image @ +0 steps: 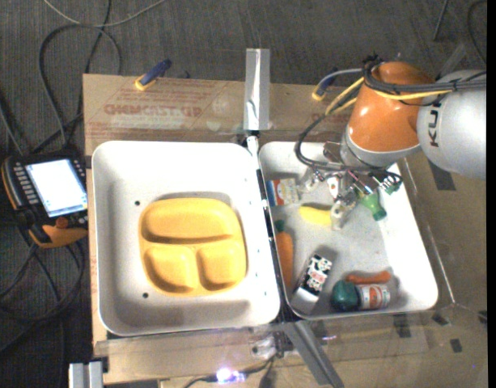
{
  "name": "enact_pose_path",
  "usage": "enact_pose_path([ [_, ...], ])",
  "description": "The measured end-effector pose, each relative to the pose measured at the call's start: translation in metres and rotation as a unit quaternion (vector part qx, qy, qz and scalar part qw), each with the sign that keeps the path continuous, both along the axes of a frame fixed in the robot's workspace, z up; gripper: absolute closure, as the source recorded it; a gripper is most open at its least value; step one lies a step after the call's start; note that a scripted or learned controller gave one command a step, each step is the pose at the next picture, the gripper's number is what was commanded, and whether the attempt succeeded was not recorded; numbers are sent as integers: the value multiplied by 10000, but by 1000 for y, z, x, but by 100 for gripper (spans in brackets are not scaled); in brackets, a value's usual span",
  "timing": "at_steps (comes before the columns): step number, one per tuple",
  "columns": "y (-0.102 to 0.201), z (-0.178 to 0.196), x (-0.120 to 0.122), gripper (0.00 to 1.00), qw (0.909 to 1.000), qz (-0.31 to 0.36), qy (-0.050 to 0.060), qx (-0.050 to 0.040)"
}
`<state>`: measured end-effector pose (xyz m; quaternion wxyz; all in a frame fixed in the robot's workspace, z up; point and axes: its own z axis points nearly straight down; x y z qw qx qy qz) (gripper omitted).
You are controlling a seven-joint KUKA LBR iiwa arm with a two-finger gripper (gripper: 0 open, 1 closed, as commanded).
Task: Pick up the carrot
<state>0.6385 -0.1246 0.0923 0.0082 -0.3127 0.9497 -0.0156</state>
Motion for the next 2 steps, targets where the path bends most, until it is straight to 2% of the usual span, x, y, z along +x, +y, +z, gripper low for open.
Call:
enact_pose_path([
  [1, 18, -2, 18, 0, 9999, 106, 58, 101],
  [2, 8, -1, -74, 0, 9998, 89, 94, 130],
])
